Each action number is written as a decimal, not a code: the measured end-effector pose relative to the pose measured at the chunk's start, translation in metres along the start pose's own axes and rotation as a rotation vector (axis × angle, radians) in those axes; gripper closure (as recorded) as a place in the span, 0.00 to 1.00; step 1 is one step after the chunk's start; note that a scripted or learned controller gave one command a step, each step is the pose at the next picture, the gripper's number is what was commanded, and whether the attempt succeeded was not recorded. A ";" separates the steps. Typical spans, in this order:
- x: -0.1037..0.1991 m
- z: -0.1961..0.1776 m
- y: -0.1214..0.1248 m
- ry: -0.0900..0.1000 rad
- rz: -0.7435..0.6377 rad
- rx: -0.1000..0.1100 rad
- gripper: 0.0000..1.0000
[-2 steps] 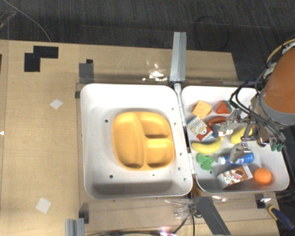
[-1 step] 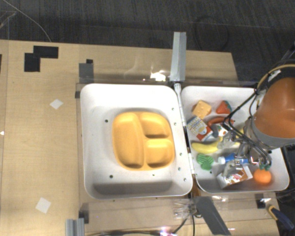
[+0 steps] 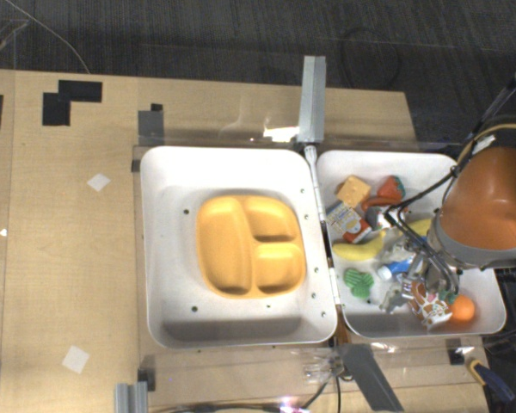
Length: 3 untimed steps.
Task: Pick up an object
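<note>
My gripper (image 3: 410, 289) hangs low in the right bin (image 3: 490, 321), near its front, under the arm's orange band (image 3: 490, 198). It sits among a pile of small objects. A red-and-white patterned packet (image 3: 432, 307) lies right beside it, and an orange ball (image 3: 463, 310) lies just past that. A blue-and-white item (image 3: 394, 270) and a green toy (image 3: 357, 281) lie to its left. A yellow banana (image 3: 361, 249), a tan block (image 3: 353, 191), a red object (image 3: 385, 189) and a printed packet (image 3: 345, 219) lie further back. Whether anything sits between the gripper's tips is hidden by clutter.
The left bin (image 3: 168, 231) bears a yellow divided tray (image 3: 249, 243) in its middle. A grey metal post (image 3: 313, 101) stands behind the seam between the bins. Black cables (image 3: 430, 188) run from the arm over the right bin.
</note>
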State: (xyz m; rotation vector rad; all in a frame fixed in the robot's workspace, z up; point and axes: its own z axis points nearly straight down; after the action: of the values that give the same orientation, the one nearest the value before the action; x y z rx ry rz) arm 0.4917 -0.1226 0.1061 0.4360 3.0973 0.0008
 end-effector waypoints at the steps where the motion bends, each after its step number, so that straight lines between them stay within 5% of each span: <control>1: -0.002 0.016 -0.008 0.000 0.341 -0.001 0.00; 2: -0.037 0.017 0.027 -0.002 0.897 0.000 0.00; 3: -0.040 0.003 0.027 -0.013 0.890 -0.004 1.00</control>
State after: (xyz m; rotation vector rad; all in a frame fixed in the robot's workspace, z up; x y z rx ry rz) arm 0.5378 -0.1077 0.1033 1.7202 2.5982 0.0137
